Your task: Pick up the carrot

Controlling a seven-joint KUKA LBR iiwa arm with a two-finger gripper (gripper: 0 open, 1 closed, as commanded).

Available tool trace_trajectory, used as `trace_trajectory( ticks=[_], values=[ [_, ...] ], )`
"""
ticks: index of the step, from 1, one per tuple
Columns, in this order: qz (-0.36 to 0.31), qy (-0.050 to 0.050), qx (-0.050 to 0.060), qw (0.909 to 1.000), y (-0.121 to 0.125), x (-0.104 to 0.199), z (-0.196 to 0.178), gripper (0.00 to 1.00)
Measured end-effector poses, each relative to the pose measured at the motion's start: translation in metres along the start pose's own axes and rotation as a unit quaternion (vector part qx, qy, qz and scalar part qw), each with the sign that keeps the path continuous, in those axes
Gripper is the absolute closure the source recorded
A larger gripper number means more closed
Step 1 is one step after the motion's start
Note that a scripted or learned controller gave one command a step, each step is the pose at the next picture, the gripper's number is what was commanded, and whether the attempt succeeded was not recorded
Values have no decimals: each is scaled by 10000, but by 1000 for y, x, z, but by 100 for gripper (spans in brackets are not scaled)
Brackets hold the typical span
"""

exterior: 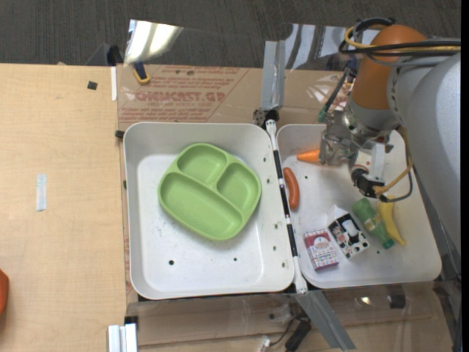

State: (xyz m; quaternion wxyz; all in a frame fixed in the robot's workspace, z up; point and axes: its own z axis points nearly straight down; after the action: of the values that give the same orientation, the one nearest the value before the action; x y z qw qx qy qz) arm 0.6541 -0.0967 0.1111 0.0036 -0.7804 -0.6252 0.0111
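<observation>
The carrot [308, 155] is a small orange piece near the back left of the right bin [421, 266]. Its pointed end sticks out to the left, and the rest is hidden under the gripper. The gripper [333, 152] comes down from the grey arm with the orange band and sits right over the carrot's thick end. I cannot tell whether the carrot rests on the bin floor or is lifted off it.
A red sausage [292, 188] lies by the right bin's left wall. A banana [392, 222], a green item [364, 215] and two small boxes [320, 249] [348, 237] lie toward the front. The left bin [146, 270] holds a green divided plate [210, 191].
</observation>
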Motion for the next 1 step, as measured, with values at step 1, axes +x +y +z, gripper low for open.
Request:
trace_trajectory(
  ticks=[1],
  values=[
    [0, 0, 2, 10000, 0, 0, 0, 0]
  ],
)
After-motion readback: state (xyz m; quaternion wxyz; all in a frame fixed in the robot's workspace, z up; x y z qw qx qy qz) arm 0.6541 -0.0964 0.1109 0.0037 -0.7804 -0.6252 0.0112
